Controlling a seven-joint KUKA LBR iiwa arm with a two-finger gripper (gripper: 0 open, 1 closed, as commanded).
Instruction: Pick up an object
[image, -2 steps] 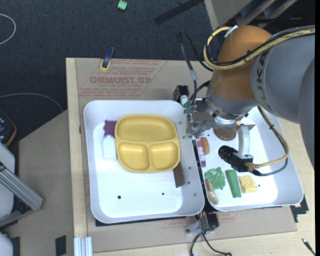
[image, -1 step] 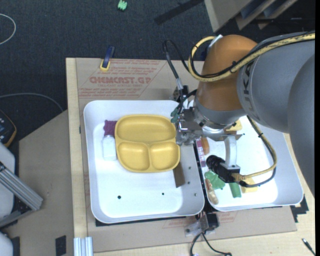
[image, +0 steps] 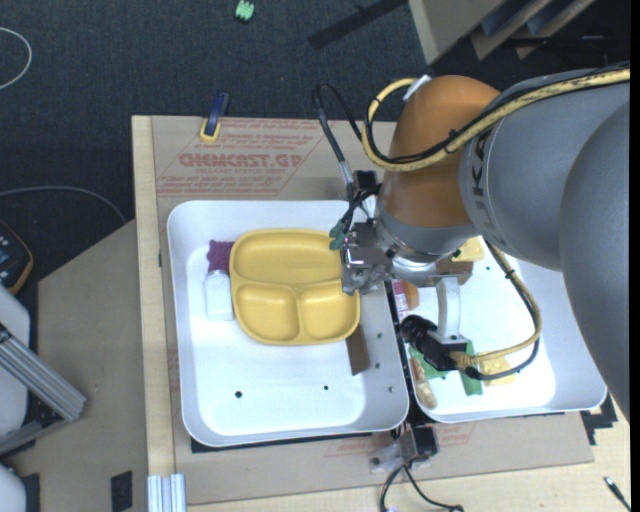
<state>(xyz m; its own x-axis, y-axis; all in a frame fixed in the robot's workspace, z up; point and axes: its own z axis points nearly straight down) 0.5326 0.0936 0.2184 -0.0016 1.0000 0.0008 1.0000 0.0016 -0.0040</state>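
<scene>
Camera view: gripper (image: 357, 300) is hanging over the ridge between bins; grip state cannot be told. Yellow divided tray (image: 290, 285) is lying in left bin (image: 280, 400), just beside it.

Red print runs across the brown board (image: 250, 160) behind the left bin (image: 200, 330). Its large line reads "CHEMCAST GP"; the arm covers the end of the line, and the last letters are faint. Smaller red lines sit above and below this line, too small to read. More red print shows on the board's front edge, below the bins, also too small to read.
</scene>
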